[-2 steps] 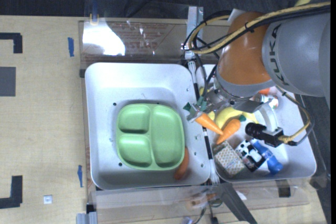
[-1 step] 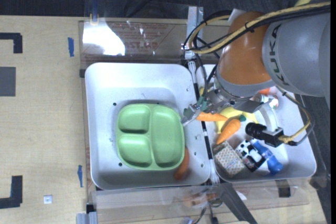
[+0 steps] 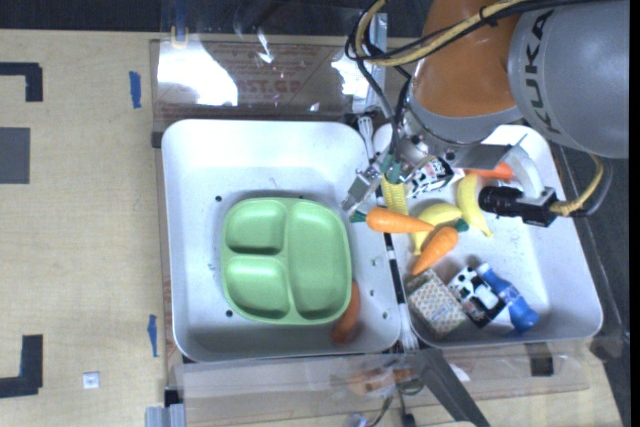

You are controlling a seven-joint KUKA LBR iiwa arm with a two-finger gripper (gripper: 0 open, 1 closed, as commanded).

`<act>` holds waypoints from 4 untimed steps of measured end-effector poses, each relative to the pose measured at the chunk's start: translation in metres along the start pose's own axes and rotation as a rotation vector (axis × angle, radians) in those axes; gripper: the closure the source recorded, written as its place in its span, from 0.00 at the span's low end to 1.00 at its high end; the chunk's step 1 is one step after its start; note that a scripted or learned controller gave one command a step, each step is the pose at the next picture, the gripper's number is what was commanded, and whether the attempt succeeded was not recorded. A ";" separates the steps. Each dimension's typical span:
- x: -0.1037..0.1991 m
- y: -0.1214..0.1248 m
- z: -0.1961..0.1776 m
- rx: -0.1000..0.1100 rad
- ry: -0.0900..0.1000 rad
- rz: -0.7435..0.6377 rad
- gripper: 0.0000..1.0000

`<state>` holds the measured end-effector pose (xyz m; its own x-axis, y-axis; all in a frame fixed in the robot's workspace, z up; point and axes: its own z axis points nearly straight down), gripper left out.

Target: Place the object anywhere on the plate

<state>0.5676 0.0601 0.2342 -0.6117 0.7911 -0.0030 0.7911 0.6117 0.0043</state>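
Pick step under way: gripper is hanging over the bins' divider, just above a toy carrot; whether it is pinching anything I cannot tell. Green divided plate is sitting in the left bin. Next: secure the carrot, carry leftward.

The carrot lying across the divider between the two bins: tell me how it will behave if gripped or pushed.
The carrot looks like glossy moulded plastic, so it is probably stiff, light and somewhat slippery. Its round, tapered body would likely roll or swing around when nudged. It sits over the divider beside the banana, so a push may tip it into either bin.
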 end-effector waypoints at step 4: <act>0.020 -0.040 -0.085 -0.004 -0.004 -0.112 1.00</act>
<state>0.5232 0.0516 0.3194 -0.6965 0.7175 -0.0075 0.7175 0.6965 0.0080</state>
